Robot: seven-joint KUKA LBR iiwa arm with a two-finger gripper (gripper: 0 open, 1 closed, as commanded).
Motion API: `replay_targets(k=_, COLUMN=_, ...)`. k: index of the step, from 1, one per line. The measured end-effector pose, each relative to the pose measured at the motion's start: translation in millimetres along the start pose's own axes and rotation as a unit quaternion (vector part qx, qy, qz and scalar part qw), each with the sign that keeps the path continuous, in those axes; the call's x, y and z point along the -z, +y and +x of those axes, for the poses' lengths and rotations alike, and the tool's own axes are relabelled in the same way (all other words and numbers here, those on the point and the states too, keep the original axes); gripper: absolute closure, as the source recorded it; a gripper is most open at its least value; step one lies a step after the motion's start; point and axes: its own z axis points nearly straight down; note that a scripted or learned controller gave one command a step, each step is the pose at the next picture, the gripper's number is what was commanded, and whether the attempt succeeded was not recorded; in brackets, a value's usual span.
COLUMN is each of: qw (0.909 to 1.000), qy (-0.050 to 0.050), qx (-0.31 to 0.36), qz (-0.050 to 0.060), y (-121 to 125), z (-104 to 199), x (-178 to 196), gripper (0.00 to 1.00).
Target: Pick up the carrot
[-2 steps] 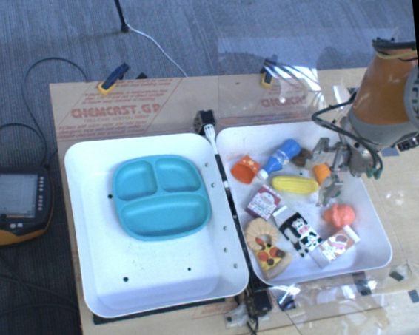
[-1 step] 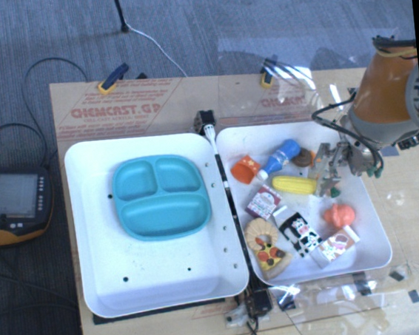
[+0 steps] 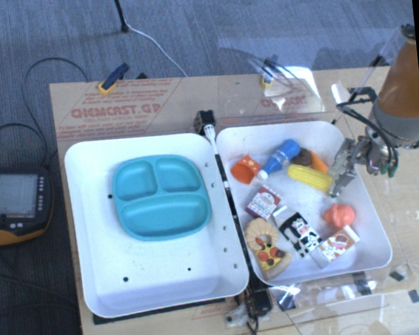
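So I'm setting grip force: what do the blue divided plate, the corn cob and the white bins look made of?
The blue divided plate looks like molded plastic, matte with a soft sheen and rounded compartment edges. The corn cob seems a toy, probably smooth plastic given its even yellow, though rubber is possible. The white bins look like thin glossy plastic, with rounded corners.

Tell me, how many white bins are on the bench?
2. The left bin holds a blue divided plate. The right bin holds the toy food, with the end effector at its right side.
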Motion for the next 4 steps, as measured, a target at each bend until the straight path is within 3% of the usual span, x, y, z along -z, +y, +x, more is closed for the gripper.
replay_targets(k=1, qw=0.9960, qy=-0.004, qx=0.090, qz=0.000, y=56.8, z=-7.6, x=-86.6, gripper=1.00)
replay_targets(k=2, qw=0.9718, qy=-0.006, qx=0.236, qz=0.000, y=6.1, z=-15.5, x=-86.3, gripper=1.00)
replay_targets(k=3, qw=0.9718, qy=-0.005, qx=0.236, qz=0.000, y=6.1, z=-15.0, x=-86.9, gripper=0.00)
replay_targets(k=4, qw=0.9719, qy=-0.010, qx=0.235, qz=0.001, y=7.1, z=-17.9, x=-75.1, gripper=1.00)
